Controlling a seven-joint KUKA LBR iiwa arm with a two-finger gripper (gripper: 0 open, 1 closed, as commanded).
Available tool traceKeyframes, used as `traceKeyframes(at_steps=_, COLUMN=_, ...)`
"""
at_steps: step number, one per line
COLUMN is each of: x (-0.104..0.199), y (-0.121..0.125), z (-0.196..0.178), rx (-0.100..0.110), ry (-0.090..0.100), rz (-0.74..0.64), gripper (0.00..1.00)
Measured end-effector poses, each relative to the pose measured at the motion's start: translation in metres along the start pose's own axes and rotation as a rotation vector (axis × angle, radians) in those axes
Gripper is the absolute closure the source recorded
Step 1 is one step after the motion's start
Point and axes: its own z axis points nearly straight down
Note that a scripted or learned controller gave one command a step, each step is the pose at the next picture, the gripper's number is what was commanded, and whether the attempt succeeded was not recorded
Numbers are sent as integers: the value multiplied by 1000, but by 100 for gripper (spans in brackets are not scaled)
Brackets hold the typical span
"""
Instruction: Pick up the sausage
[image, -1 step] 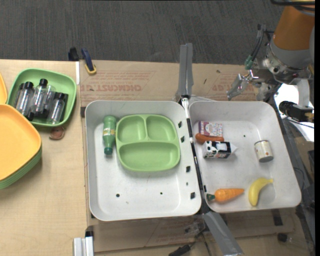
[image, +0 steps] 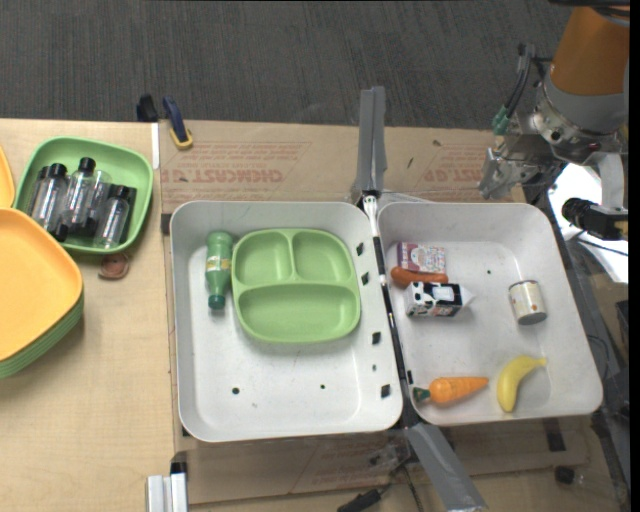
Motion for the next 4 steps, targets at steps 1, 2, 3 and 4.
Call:
traceKeyframes(at_steps=1, x=-35, y=-47, z=-14, rx=0, ry=1, rz=209, gripper=100)
traceKeyframes(at_steps=2, x=-77, y=-110, z=-78, rx=-2, ry=0, rz=432, gripper=100)
traceKeyframes(at_steps=3, x=-97, y=-169, z=-151, rx=-1, ry=0, rz=620, gripper=100)
traceKeyframes(at_steps=4, x=-111, y=-169, z=-150, rx=1, ry=0, rz=917, gripper=100)
